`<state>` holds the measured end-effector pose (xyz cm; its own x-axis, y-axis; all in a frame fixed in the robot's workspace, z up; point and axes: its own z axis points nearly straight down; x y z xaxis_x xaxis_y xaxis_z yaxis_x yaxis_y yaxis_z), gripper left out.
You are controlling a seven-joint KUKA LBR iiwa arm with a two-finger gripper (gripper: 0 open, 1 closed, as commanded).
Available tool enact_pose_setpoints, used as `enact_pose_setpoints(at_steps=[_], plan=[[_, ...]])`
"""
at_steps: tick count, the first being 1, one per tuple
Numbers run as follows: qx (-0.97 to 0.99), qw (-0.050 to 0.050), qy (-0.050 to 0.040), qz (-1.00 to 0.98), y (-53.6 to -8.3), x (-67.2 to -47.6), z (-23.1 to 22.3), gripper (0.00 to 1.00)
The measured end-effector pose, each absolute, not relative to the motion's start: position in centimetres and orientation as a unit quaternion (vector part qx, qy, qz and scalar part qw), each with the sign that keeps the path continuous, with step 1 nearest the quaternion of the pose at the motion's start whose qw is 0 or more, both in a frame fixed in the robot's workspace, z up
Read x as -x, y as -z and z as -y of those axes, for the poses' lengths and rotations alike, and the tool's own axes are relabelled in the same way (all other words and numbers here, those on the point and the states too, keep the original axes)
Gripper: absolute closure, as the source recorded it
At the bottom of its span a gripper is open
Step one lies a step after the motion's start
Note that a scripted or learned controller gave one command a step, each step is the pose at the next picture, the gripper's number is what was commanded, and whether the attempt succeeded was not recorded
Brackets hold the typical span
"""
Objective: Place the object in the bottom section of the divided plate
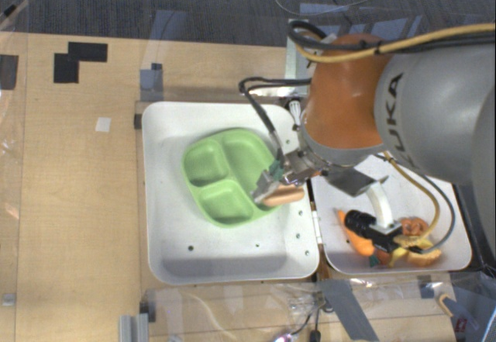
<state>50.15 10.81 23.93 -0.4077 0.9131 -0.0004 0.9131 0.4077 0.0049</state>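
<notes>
Pincer [268,184] grasps tan sausage-shaped object [285,195], lying nine-to-three o'clock, at the green divided plate's [221,170] four-o'clock rim.

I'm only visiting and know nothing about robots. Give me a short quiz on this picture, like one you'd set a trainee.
1. What colour is the plate? A) red B) green C) blue
2. True or false: the plate lies in the left bin.
3. Fill in the blank: in the picture, the brownish sausage-like thing sits close by the gripper, at the plate's ____ edge.

Key: 1 B; 2 true; 3 right.
</notes>
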Motion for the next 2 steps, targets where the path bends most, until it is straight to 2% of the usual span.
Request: enact_pose_setpoints(at_steps=[1,2], plan=[[-0.521,0.001,-0.0009,-0.854,-20.27,-49.16,-15.94,1.00],[-0.521,0.001,-0.0011,-0.853,-20.31,-49.18,-15.92,0.00]])
